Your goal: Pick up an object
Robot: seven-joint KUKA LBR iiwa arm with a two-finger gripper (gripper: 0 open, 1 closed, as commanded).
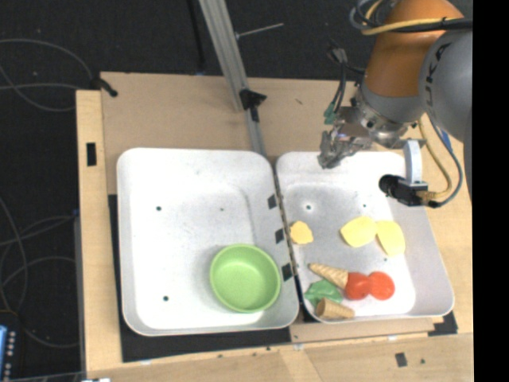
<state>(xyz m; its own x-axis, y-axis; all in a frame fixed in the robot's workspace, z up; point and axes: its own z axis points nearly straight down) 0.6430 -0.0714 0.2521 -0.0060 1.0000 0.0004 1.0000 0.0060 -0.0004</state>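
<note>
Looking down on the bench (183, 110), I see the gripper (332, 154) at the far left corner of the right bin (429, 289), close to the rim and near the seam between the two bins. It points down and to the left from the wrist, below the arm's orange band (406, 42). From this angle I cannot tell whether it is spread or pressed together, and I see no item in its grasp.

The things to pick are all well apart from the gripper, in the near half of the right bin. A small yellow piece (301, 232) lies just beside the bin's left wall. Two larger yellow pieces sit toward the middle: one rounded (358, 231), and a second (390, 238) just beside it on the right. Nearer to me, a cone (328, 274) lies on its side. Two red pieces (371, 286) lie together to its right. A green piece (321, 290) rests by the cone, and a second cone (334, 309) lies at the near rim.

In the left bin (143, 213), a green bowl (245, 278) stands upright in the near right corner, close to the dividing wall. A metal pole (225, 46) rises at a slant from behind the bins.
</note>
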